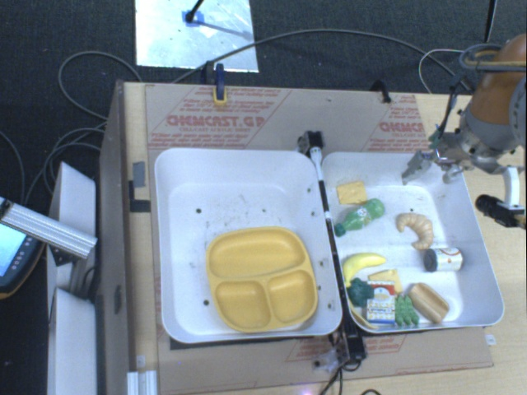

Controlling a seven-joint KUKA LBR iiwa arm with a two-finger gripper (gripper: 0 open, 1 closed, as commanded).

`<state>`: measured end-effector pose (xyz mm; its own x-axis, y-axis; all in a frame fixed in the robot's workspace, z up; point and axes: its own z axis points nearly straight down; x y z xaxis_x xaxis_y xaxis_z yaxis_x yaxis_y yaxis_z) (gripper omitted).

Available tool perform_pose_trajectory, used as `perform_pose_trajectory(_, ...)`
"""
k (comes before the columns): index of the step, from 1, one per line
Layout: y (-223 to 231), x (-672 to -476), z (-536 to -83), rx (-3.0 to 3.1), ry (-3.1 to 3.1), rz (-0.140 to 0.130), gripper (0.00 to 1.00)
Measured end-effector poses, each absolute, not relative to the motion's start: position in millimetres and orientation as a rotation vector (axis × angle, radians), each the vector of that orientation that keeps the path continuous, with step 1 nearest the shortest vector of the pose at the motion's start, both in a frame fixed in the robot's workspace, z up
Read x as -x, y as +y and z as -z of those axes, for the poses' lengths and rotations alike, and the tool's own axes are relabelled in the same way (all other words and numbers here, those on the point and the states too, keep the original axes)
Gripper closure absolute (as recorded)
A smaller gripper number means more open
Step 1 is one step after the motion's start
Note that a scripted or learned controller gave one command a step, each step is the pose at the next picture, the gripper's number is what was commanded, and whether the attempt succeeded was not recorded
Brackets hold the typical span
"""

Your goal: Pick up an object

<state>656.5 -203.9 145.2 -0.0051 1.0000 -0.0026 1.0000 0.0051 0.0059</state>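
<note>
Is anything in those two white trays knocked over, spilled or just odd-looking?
Nothing looks spilled or broken. The small can in the right bin lies on its side rather than upright. The toy foods crowd that bin's near corner, some touching, while the left bin holds a yellow divided plate.

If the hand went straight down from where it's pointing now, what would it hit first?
Probably the bare floor of the right bin near its far-right corner. The hand hangs over that upper rim area, and the croissant lies nearer the camera, likely off its line. Depth is hard to judge.
</note>
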Motion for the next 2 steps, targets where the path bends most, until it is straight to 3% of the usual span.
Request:
perform_pose_trajectory(1,-201,-645.5,-184,-2.215,2.222,-0.003,0.0)
perform_pose_trajectory(2,-207,-614.6,-145,-2.219,2.223,0.0,0.0)
